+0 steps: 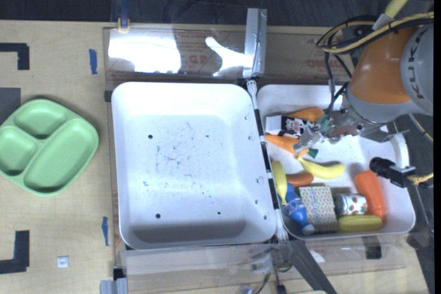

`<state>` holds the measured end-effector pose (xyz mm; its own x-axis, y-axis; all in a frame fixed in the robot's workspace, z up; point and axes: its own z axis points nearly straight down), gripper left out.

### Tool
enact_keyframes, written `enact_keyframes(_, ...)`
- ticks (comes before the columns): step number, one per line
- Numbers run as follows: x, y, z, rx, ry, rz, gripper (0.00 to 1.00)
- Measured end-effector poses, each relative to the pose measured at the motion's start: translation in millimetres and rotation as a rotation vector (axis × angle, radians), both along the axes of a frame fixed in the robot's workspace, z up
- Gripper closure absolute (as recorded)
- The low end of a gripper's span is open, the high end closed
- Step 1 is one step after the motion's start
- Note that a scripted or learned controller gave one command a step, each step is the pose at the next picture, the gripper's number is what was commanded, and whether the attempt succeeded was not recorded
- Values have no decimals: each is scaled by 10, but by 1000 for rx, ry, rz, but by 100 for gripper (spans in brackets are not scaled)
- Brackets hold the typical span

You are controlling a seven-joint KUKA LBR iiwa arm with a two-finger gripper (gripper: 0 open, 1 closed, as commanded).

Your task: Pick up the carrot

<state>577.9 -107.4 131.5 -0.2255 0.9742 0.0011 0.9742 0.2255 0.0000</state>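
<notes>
Arm (386,72) leans in from right over right bin (406,217); gripper (311,140) low near carrot (281,143) by bin's left wall, jaw state can't tell. Toys crowd the front; left bin (186,162) offers open room.

Pale matt wood bench top (62,51). Smooth white plastic bins (186,162), faintly scuffed. Glossy clear plastic sheet (172,45), glaring. Brushed metal post (255,38). Matt green plastic plate (45,146). Smooth orange plastic-looking carrot (281,143). Shiny orange band (379,69) on grey arm.
</notes>
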Motion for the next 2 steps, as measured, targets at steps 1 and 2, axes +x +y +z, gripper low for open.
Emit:
enact_keyframes(1,10,-5,103,0,-4,-1,100)
enact_keyframes(2,9,-4,103,0,-4,-1,0)
